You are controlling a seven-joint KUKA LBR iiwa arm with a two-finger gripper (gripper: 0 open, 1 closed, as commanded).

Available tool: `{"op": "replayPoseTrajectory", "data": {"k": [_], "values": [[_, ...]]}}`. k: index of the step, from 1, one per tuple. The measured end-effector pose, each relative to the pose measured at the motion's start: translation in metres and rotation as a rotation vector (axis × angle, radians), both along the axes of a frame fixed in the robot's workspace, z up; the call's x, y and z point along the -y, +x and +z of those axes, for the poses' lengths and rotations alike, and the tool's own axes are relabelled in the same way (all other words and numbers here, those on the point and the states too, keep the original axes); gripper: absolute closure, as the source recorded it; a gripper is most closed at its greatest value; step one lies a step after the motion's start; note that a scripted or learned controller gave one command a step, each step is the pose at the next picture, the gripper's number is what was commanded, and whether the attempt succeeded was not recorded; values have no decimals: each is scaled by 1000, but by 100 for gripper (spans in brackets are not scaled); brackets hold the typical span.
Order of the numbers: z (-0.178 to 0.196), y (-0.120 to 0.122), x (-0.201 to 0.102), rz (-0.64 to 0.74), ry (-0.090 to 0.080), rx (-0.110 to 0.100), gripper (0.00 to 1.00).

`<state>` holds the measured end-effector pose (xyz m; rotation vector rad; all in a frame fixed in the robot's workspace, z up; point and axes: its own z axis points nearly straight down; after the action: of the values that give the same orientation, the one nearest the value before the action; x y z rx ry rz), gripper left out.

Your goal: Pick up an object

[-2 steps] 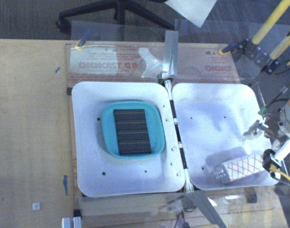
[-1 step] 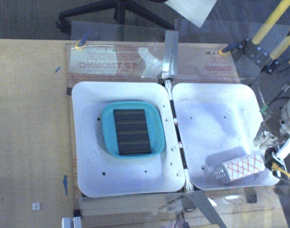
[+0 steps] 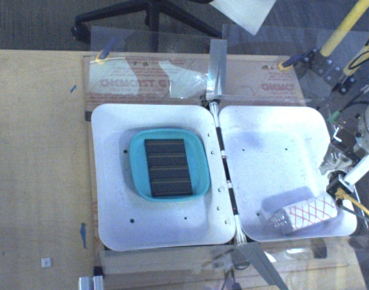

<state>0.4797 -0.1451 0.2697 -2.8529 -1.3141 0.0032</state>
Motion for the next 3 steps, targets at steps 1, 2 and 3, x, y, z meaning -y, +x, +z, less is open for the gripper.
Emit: {"op": "replayPoseTrajectory", "data": {"k": [1,2,3], "values": [[-4,7,-26,-102,0,-1,100],[7,14,-42,-279,-1,-1,100],[-37,-1,-46,-58,2,-4,100]]}}
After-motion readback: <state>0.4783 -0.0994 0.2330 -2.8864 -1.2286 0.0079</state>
